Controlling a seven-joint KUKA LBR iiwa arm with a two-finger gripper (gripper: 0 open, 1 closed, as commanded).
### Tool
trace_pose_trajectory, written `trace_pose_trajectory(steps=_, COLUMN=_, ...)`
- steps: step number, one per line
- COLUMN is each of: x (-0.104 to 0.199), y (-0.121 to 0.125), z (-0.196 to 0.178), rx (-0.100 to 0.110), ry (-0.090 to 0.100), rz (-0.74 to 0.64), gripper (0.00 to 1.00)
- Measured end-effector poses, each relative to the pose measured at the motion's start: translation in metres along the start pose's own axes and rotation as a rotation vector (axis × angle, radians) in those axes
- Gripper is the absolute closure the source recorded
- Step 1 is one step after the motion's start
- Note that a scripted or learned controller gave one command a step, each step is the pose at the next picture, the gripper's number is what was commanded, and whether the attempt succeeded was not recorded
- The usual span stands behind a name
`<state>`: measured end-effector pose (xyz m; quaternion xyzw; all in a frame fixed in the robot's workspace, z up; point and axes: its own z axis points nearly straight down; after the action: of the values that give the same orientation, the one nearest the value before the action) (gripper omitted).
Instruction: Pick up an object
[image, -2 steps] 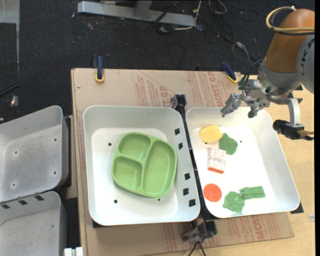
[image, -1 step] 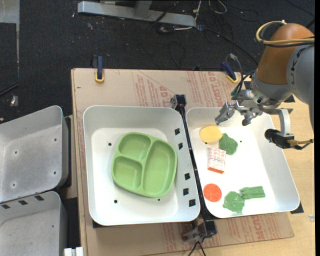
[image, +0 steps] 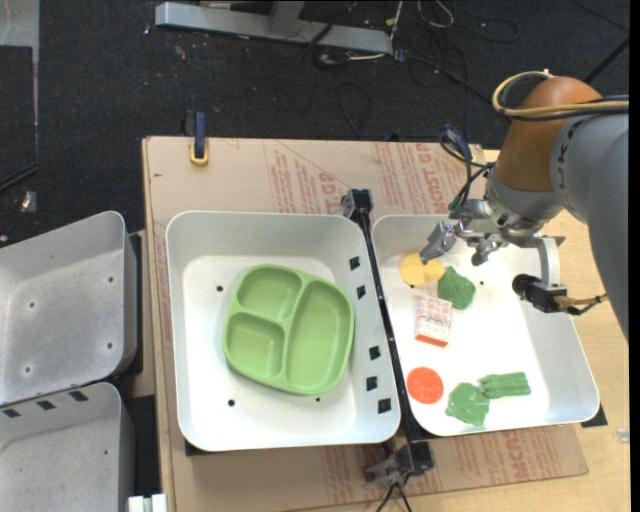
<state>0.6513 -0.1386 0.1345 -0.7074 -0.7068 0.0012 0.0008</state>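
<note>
Toys are lying loose in the right bin (image: 560, 350), and the claw (image: 452, 243) is hovering over that bin's far left corner, just above a yellow toy (image: 417, 269) and a green leafy toy (image: 457, 287) that are touching each other. One dark finger is slanting down toward the yellow piece, but whether the fingers are spread or closed I cannot tell, and nothing is visibly sitting between them.

Judging by their look, both pieces are small moulded play food: light, stiff enough to pinch, with smooth, probably slippery skins. The yellow one is looking rounded, so taking it across its narrow middle would seem safest; the green one is lumpy and may offer better purchase at its edges. Because the two are touching, closing on one risks nudging the other.

Nearer the camera from the yellow toy are lying a flat white-and-red packet (image: 434, 320), an orange disc (image: 425, 384), and two more green pieces, a bumpy one (image: 467, 403) and a longer one (image: 505, 384). The flat ones would be hard to get fingers under.

The wrist and orange band (image: 540, 120) are covering the bin's far right corner, the yellow toy's exact shape is too small to name, and a black fitting (image: 540, 292) is hanging beside the arm.
</note>
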Motion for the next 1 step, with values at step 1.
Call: trace_pose_trajectory(steps=1, x=0.0008, y=0.0, z=0.0441, rx=-0.001, ry=0.001, rz=0.0, gripper=0.0)
